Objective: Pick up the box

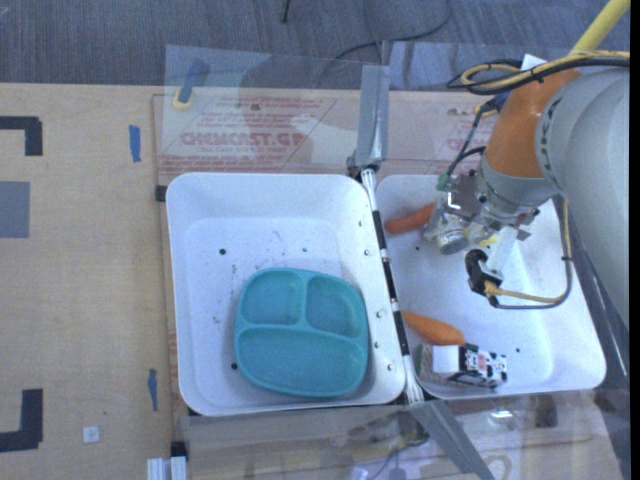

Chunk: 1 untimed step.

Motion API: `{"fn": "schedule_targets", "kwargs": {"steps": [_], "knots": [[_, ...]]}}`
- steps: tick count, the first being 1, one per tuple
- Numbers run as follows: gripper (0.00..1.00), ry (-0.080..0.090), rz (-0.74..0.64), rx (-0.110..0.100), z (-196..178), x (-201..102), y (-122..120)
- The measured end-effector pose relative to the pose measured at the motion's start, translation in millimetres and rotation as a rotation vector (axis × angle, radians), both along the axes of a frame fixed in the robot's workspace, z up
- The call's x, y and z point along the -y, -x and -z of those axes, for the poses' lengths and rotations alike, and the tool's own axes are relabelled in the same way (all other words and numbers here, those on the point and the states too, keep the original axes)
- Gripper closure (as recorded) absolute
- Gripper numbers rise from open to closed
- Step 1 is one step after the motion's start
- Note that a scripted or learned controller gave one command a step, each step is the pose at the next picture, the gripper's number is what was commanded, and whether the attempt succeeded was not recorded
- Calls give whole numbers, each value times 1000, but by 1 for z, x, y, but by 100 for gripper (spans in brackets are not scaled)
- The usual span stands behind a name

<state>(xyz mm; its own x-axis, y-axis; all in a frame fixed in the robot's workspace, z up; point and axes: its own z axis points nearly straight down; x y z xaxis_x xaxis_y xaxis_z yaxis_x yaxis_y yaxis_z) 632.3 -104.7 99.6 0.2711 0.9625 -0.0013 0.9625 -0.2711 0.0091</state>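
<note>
While the arm reaches in from the right, the claw point(462, 230) hangs low over the far part of the right bin point(545, 353). Whether it is clenched or released cannot be told from this slant; cables and the wrist body cover it. Nothing can be seen held in it.

The box point(466, 361), small and white with dark and red print, lies flat well nearer the camera than the claw, against the bin's near wall and close to the divider. That corner spot probably limits approach angles, since two walls crowd it.

One carrot point(433, 325) lies between claw and box, just beside the box. A second carrot point(410, 220) sits just left of the claw, near the divider.

Left of the claw, across the divider, the left bin point(200, 208) holds a teal divided plate point(300, 334); irrelevant to task.

Judgement: pick not yet done. Claw must travel toward the near wall and descend clear of the nearer carrot.
</note>
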Motion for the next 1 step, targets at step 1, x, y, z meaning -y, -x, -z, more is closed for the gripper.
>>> {"fn": "schedule_targets", "kwargs": {"steps": [1], "knots": [[100, -3, -123, -8, -85, -115, 14]]}}
